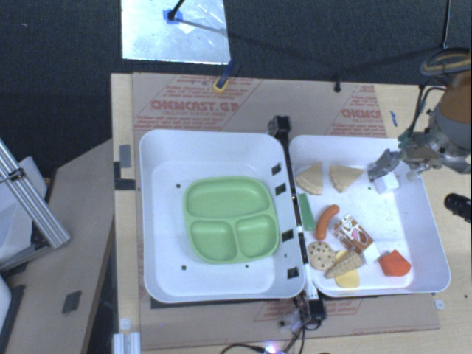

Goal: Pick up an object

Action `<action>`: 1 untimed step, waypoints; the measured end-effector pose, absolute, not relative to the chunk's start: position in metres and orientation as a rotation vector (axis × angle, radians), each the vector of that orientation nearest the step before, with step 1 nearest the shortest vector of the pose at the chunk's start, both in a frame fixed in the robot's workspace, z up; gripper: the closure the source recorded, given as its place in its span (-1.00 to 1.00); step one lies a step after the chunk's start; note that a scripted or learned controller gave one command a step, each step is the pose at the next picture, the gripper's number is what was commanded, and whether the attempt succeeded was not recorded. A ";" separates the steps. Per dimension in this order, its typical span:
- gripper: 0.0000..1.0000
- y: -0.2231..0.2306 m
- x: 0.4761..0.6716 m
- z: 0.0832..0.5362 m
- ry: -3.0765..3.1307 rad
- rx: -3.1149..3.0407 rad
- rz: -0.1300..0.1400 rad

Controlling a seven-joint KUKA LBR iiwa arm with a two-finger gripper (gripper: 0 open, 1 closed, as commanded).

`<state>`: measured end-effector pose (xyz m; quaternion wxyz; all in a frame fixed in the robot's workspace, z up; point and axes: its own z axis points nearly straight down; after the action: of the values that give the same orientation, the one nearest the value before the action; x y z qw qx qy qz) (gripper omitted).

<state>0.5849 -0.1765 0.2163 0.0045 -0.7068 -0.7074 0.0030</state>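
At the near edge of the desk (125, 220), two shallow white bins sit side by side, joined along a black hinge strip. Closest in the right bin (431, 227) lies a cluster of toy foods: a yellow piece (347, 278) at the front, a ridged cone-shaped wafer (345, 265) just behind it, a round speckled cookie (320, 254) touching the wafer's left end, and an orange-red wedge (396, 263) off to the right, apart from the rest. Just behind these sits a red-and-white wrapped packet (352, 234), with an orange sausage (327, 221) lying tilted to its left and a thin green stick (305, 212) along the bin's left wall. Further back rest two tan bread-like wedges (310, 178) and (344, 176), near each other but not touching. The left bin (158, 161) holds a green divided tray (228, 220) with three compartments, all bare. At the far right corner of the right bin the grey arm (451, 120) reaches in, and the claw (383, 174) hangs low over the bin's floor, right of the bread wedges and well apart from the front cluster; whether it is spread or closed cannot be told, and nothing is seen in its grip. Beyond the bins lie printed cardboard (199, 102) and a shiny metal sheet (175, 21).
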 end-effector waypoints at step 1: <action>-1.00 -0.176 0.588 0.223 -2.227 -2.219 -0.001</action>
<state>0.5877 -0.1762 0.2228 -0.0008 -0.7058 -0.7084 -0.0003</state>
